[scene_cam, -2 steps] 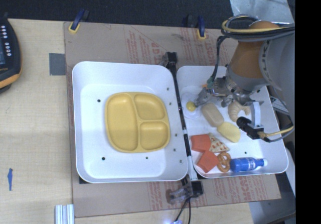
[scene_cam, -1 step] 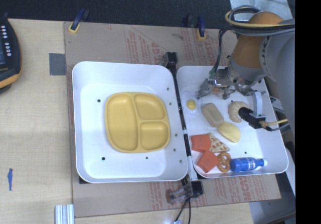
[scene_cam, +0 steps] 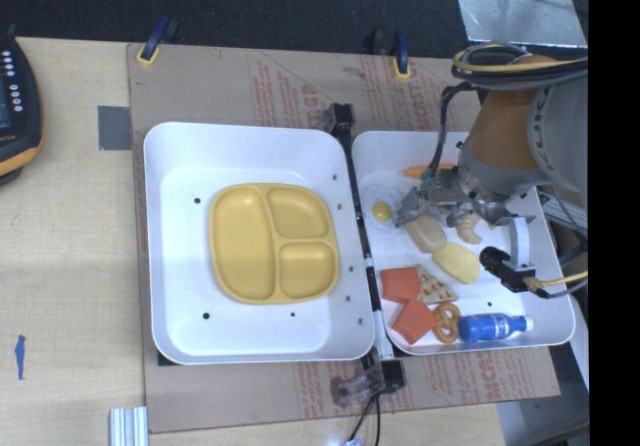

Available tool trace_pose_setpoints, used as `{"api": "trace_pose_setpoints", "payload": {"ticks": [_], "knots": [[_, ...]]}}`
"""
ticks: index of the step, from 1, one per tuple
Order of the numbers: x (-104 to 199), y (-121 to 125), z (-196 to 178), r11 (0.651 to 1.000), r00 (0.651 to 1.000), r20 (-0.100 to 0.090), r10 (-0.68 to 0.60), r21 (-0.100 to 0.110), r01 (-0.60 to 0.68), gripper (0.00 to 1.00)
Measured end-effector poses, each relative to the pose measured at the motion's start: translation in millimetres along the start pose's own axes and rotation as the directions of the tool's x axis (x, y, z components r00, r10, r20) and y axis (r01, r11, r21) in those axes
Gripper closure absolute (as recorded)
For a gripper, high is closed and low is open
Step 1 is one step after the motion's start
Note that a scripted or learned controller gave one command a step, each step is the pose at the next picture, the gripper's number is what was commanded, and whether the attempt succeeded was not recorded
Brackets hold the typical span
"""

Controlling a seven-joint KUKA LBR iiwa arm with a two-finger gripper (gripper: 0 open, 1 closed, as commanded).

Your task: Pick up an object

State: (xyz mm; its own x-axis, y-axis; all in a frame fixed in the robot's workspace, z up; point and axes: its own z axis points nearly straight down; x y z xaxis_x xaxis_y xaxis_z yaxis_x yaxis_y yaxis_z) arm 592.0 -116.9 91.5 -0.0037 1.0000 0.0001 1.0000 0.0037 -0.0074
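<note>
My gripper (scene_cam: 424, 207) is low in the right bin (scene_cam: 555, 264), near its upper middle. It hangs just above a beige lump (scene_cam: 429, 234), and I cannot see whether it touches it. A small yellow ball (scene_cam: 382, 211) lies to its left. A pale yellow oval piece (scene_cam: 457, 262) sits below it. A curved tan piece (scene_cam: 468, 227) is to its right, and an orange piece (scene_cam: 417, 172) pokes out behind the wrist. Nothing is visibly held.
The left bin (scene_cam: 170, 234) holds a yellow divided plate (scene_cam: 272, 241). Two red blocks (scene_cam: 401, 284) (scene_cam: 414, 320), a cracker (scene_cam: 434, 284), a pretzel (scene_cam: 447, 315) and a blue bottle (scene_cam: 493, 327) crowd the right bin's front. A black cable end (scene_cam: 505, 269) hangs off the arm.
</note>
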Motion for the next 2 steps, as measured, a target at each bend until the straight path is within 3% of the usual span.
{"api": "trace_pose_setpoints", "payload": {"ticks": [1,2], "knots": [[-1.1,1.7,-11.0,1.000,1.000,0.001,-0.002,-0.003,0.002,1.00],[58.2,7.4,-106.6,1.000,1.000,-0.002,-0.006,-0.015,0.006,1.00]]}}
